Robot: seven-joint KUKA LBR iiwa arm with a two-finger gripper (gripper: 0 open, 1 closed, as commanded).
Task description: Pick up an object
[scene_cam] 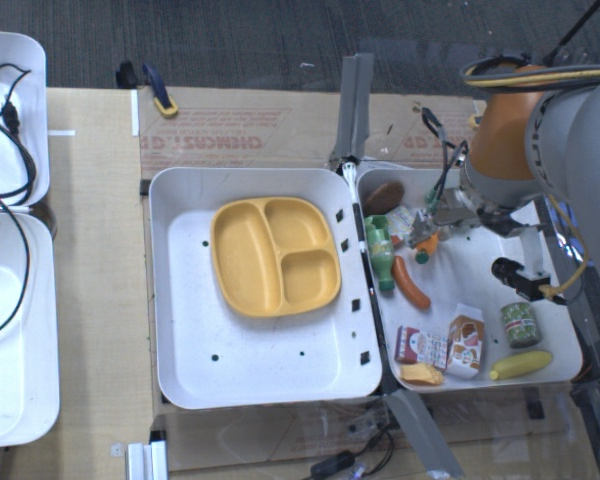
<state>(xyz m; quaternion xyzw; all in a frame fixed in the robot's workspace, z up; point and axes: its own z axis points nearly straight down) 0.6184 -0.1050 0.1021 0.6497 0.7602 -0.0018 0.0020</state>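
The right bin [555,298] holds several toy foods. A green bottle [381,252] lies along its left wall, with a red-orange sausage [412,282] beside it. My gripper [426,230] hangs low over the bin's upper left, just right of the bottle's top. A small orange piece [427,246] lies right under its tip; whether the tip touches it is unclear. A brown rounded item [383,197] sits in the far left corner. Near the front lie two small cartons [443,347], a yellow wedge [421,373], a green can [519,324] and a banana [521,365].
The left bin [180,348] holds a yellow divided plate [275,255]. A grey post [353,108] rises between the bins at the back. The arm's orange band [500,138] and dangling black cables [525,278] cover the right bin's far right side.
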